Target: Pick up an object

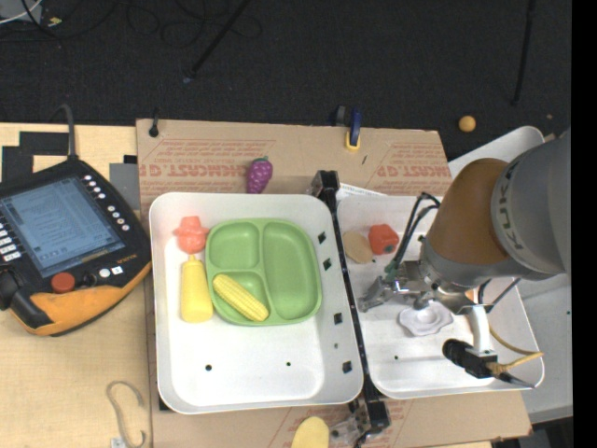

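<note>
My gripper [390, 289] hangs low over the right bin [410, 381], near its left-middle part. Just beyond it lie a red rounded object [382, 239] and a flat tan round piece [357, 246], both apart from the gripper. A pale translucent object [424, 321] rests on the bin floor right beside the gripper, toward the front. In the left bin [242, 371] a green divided plate [280, 269] carries a yellow corn cob [241, 298]. A yellow squash-like piece [194, 289] and a pink-red item [190, 235] lie to its left.
A purple grape bunch [259, 175] sits on the cardboard behind the left bin. A yellow object [311, 432] lies at the front edge between the bins. A teach pendant [65, 241] rests far left. The arm's bulk [494, 222] covers the right bin's right side.
</note>
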### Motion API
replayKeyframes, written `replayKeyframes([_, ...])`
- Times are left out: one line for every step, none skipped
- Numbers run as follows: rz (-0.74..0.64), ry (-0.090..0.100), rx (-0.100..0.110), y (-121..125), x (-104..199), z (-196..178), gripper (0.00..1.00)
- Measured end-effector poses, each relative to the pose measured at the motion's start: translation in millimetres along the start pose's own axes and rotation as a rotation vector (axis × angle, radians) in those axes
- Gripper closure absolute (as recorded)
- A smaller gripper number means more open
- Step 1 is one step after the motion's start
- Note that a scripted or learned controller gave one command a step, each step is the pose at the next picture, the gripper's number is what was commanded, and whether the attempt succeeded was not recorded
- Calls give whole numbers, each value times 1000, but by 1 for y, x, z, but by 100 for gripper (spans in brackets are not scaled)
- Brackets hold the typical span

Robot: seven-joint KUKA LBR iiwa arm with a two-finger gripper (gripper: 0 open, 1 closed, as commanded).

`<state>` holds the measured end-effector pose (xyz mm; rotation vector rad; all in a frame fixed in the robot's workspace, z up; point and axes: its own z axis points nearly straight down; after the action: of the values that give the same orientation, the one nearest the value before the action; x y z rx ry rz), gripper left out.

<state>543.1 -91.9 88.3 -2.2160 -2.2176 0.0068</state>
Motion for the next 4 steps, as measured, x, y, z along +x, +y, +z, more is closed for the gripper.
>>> replayKeyframes([6,0,-7,0,-1,0,0])
replayKeyframes([15,-1,-5,-1,-4,-10,100])
replayKeyframes([3,-1,-8,-2,0,-53,100])
replayKeyframes([1,-1,-10,-1,10,-109,100])
